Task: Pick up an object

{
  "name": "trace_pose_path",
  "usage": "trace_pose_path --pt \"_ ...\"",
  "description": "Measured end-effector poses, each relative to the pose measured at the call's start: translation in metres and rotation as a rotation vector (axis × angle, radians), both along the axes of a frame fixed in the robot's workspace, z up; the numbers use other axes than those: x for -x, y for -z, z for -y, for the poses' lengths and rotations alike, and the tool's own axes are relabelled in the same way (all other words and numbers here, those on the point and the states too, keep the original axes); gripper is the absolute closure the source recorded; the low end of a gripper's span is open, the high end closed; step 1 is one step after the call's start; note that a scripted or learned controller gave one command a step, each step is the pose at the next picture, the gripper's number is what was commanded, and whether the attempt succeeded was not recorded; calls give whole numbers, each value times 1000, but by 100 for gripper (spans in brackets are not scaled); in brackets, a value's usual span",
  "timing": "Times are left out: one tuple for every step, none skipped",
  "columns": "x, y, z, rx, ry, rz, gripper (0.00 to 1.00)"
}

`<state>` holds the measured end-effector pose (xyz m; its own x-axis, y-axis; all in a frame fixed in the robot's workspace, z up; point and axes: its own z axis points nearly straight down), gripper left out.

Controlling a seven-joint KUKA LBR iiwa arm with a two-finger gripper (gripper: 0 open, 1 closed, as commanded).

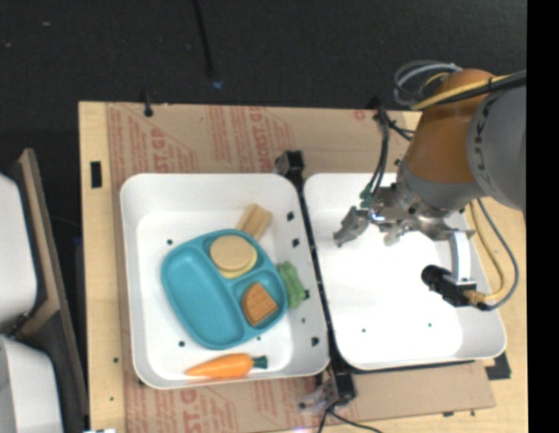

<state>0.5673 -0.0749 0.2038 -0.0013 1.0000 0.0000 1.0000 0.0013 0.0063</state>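
Carrying 2 shallow white bins side by side on the bench [171, 142]. Starting at the left bin [133, 242]: holding a blue tray [203, 300] with several compartments, lying at a slant near the bin's middle. Resting in the tray's upper compartment, a round tan biscuit [234, 253]; sitting in the lower right compartment, a brown waffle piece [259, 304]. Poking out from behind the tray's top edge, touching it, a pale wooden block [255, 218]. Lying against the tray's right edge, a small green piece [291, 284]. Lying along the bin's front wall, apart from the tray, an orange carrot [227, 365] with its green end pointing right.

Moving on to the right bin [397, 341]: hanging over its upper left part, close to the wall between the 2 bins, the gripper [352, 226]. Not possible to tell whether clenched or released. Reaching in from the right above it, the grey arm [451, 142] with its orange band, cables looping around the wrist.
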Motion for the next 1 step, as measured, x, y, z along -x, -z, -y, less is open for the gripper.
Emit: trace_pose_path --pt "-2 3 -15 0 1 -6 0"
